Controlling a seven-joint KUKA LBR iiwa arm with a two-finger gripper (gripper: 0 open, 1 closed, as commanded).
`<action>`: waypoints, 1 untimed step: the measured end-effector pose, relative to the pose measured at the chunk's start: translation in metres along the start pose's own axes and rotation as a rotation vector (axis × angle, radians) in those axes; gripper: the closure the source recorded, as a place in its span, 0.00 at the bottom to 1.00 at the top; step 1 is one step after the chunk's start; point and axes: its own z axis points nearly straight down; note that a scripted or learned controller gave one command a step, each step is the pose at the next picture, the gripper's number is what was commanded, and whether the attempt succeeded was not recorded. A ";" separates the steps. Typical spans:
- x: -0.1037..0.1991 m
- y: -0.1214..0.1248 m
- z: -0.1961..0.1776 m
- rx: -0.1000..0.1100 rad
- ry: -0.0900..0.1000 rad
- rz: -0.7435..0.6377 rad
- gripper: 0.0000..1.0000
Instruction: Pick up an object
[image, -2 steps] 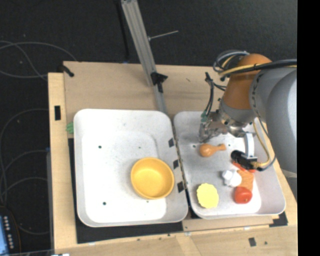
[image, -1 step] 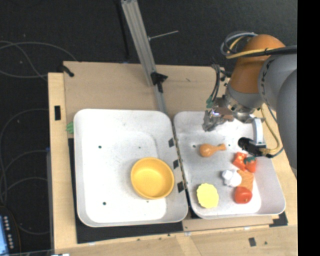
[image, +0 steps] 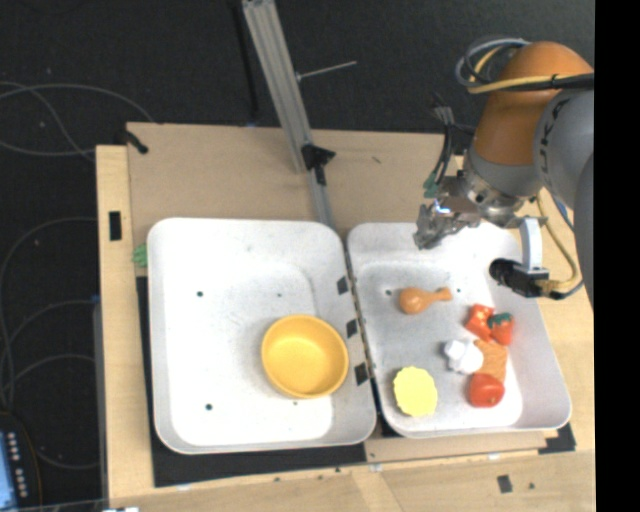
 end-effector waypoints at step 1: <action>0.002 -0.001 -0.045 -0.001 0.000 -0.001 1.00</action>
